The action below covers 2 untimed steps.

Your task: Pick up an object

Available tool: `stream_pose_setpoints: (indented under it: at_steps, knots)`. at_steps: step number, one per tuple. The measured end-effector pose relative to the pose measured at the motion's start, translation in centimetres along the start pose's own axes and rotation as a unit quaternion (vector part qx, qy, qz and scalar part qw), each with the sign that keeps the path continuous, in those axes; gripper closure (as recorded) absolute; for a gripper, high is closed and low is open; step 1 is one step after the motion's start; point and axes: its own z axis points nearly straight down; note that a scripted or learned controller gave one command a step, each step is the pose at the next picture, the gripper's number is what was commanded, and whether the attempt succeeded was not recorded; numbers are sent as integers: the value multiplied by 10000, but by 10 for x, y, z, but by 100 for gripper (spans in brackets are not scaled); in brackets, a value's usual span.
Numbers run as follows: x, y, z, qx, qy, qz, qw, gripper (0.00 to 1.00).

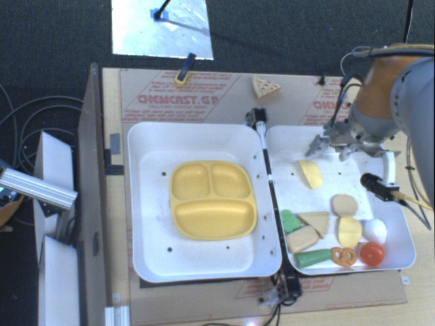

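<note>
My gripper (331, 145) hangs over the far part of the right bin (397, 212), below the grey arm with its orange band (380, 87). Just below and left of it lies a yellow food piece (311, 174). Toward the bin's near side sit a tan round piece (344, 204), a yellow slice (349, 231), a white egg (374, 230), a red tomato (371, 253), a pretzel (344, 255), a green vegetable (314, 257), two tan bread slices (307, 231) and a small green piece (291, 221). Nothing is visibly held.
The left bin (153, 182) holds a yellow divided plate (213, 199). A cheese wedge (266, 87) and a blue-and-yellow item (183, 70) lie on the board behind the bins. A black part with a cable (378, 185) reaches over the right bin's right side.
</note>
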Motion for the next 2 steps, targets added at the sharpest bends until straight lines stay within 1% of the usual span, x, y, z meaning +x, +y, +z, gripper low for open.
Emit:
stream_pose_setpoints:
  at_steps: [1,2]
  knots:
    - [43,-6,35,76,34,-10,10000,0]
    - [40,-4,22,55,28,-9,10000,100]
